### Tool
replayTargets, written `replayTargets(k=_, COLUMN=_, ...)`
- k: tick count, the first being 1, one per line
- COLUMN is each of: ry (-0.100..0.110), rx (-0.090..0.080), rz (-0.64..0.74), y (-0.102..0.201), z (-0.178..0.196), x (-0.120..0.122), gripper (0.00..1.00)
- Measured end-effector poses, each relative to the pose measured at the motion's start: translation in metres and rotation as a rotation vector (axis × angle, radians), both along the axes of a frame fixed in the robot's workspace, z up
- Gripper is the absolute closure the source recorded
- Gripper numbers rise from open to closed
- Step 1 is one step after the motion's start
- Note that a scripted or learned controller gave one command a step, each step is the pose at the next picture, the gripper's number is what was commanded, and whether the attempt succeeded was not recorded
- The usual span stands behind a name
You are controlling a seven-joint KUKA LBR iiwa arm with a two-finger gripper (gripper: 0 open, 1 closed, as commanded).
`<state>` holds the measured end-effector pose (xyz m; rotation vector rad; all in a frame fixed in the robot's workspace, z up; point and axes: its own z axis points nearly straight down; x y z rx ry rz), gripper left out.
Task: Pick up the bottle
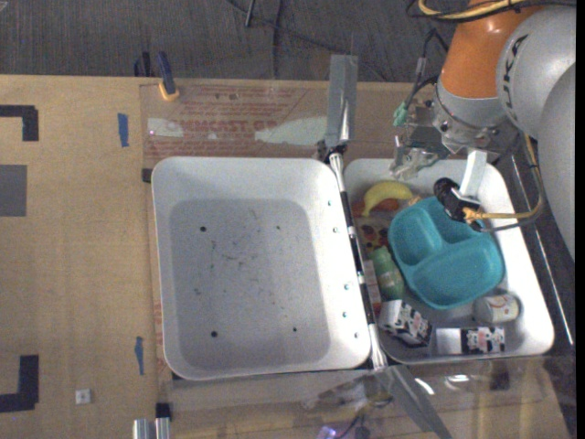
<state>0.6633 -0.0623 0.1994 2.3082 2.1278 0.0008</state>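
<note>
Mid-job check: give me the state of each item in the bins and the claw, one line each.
Claw: above the right bin's far edge, holding nothing visible.
Green bottle: lying in the right bin, against the teal tray.
Teal tray: tilted, resting on other items.
Banana: lying near the far wall.
Left bin: only specks on its floor.

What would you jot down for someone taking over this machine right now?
Pincer: hangs above the far rim of the right bin, nothing visibly in it; open or shut is unclear.
Bottle: green, lying in the right bin, left of the teal tray and near the banana.
Done: nothing yet; bottle not picked.
Left: reach down, grip the bottle, lift it.
</note>
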Motion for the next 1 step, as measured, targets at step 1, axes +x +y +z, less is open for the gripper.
replayTargets(k=1, ry=0.000, rx=0.000, rz=-0.146, y=0.0240, z=0.0460, x=0.0040, gripper=1.00)
